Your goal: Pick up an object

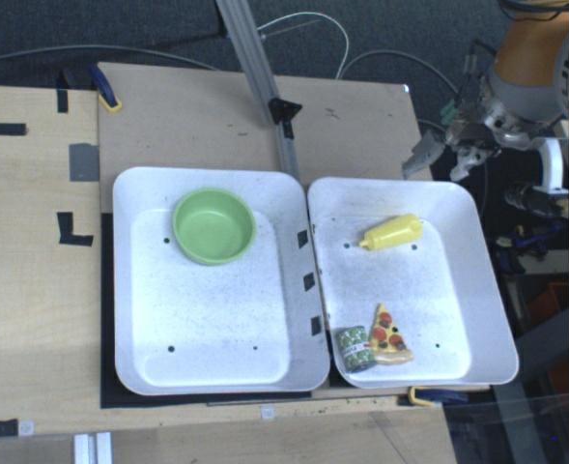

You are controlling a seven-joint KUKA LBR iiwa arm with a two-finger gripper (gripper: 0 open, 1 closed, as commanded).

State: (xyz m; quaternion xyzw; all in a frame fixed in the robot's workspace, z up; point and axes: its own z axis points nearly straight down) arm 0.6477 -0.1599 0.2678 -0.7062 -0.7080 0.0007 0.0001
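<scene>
2 shallow white plastic bins are seen side by side on the pale wooden worktop [33, 259]. In the left bin [139, 356], a round light-green plastic bowl [213, 225] is placed upright near the far left part. In the right bin [477, 346], a yellow plastic squeeze bottle [393, 232] is laid on its side near the far wall, its nozzle turned towards the left. Near the front wall of that bin, a small toy pizza slice with red toppings [388, 336] is found lying flat, and a small green patterned can [354, 347] is set just beside it on the left, apparently touching it. The grey arm with the orange band [530, 51] is held outside the bins, beyond the far right corner of the right bin. Its pincer [448, 153] is raised above the worktop edge with the 2 fingers spread apart, and nothing is gripped between them.
</scene>
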